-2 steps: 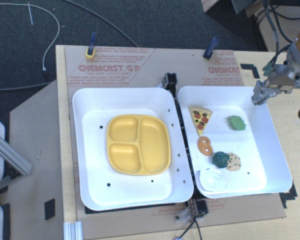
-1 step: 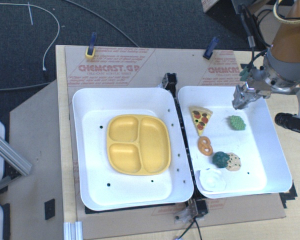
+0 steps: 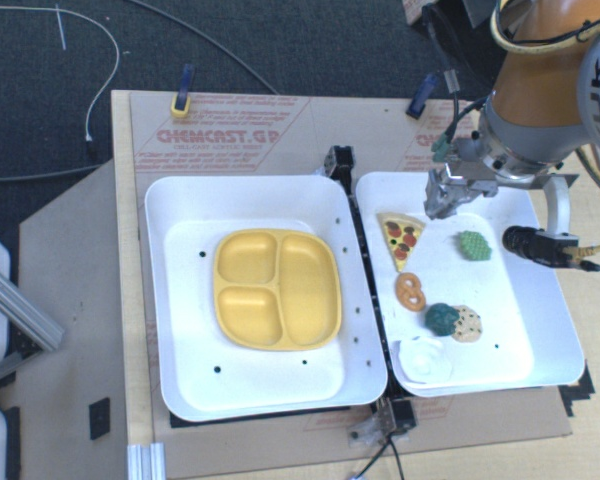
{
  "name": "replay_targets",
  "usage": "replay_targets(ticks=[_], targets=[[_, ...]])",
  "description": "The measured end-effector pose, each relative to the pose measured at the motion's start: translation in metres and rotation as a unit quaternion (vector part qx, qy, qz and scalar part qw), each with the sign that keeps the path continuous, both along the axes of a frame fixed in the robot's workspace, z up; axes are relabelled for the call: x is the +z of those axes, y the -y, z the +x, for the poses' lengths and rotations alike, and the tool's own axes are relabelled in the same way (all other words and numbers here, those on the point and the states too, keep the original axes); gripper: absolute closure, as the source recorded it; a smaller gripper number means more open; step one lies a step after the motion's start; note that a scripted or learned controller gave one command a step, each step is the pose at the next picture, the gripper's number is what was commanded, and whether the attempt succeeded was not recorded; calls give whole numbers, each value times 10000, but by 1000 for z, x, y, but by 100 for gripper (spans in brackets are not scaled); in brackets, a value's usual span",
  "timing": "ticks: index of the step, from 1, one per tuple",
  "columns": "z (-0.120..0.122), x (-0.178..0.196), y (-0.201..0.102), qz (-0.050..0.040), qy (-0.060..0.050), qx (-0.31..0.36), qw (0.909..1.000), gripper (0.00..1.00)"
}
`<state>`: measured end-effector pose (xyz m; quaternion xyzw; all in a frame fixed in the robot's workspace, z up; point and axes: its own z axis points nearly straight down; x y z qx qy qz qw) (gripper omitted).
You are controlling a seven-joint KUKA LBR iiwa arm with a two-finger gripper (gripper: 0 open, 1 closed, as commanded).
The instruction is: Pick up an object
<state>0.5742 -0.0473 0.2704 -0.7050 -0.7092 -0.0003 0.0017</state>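
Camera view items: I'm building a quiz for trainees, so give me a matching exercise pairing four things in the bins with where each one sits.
Things:
1. yellow divided plate
2. pizza slice toy
3. pretzel toy
4. light green toy

Places:
A. right bin, just below the pizza slice
B. middle of the left bin
C. right bin, right of the pizza slice, below the gripper
D. right bin, upper part near its left wall

Pairs: 1-B, 2-D, 3-A, 4-C
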Motion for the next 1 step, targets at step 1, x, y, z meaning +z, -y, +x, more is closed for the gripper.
replay_targets(ticks=[1], targets=[[6, -4, -60, -6, 8, -2, 10000, 100]])
